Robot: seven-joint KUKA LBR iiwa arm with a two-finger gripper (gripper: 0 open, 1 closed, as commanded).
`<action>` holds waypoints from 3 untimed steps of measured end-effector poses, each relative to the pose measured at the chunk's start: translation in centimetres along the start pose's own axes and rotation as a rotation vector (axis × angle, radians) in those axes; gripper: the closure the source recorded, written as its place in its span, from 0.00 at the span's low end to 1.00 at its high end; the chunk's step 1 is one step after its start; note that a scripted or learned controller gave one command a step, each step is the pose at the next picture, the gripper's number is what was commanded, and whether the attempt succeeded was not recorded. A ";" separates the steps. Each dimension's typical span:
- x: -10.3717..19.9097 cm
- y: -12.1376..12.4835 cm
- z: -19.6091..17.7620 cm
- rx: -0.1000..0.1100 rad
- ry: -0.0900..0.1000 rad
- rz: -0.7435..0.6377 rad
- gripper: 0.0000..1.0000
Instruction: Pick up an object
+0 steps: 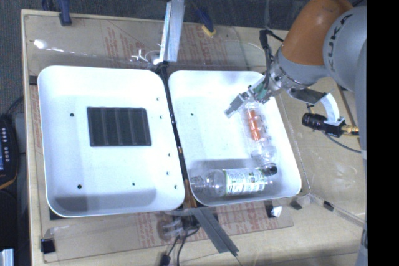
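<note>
The gripper (240, 103) hung over the right bin (206, 134), near its far right side; whether it was open or closed could not be told, and nothing showed in its grasp; just below it lay a clear bottle (257, 131) with an orange label, its writing too small to read; a second clear bottle (234, 182) with a pale label lay along the near wall; the left bin (62, 134) held a dark ribbed panel (118, 126); part of "KUKA" lettering showed on the arm (336, 40).
</note>
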State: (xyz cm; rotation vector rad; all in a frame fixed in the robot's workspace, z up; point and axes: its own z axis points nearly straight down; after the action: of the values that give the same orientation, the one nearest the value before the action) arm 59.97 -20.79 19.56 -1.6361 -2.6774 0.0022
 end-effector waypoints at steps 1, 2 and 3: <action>0.0 0.0 -0.2 -0.001 0.000 -0.138 0.00; -0.5 0.9 1.5 -0.002 -0.002 -0.212 0.00; 1.0 -2.3 0.8 0.000 0.000 -0.084 0.00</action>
State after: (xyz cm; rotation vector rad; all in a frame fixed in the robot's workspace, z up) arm 57.44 -20.98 18.72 -1.5228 -2.7434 0.0018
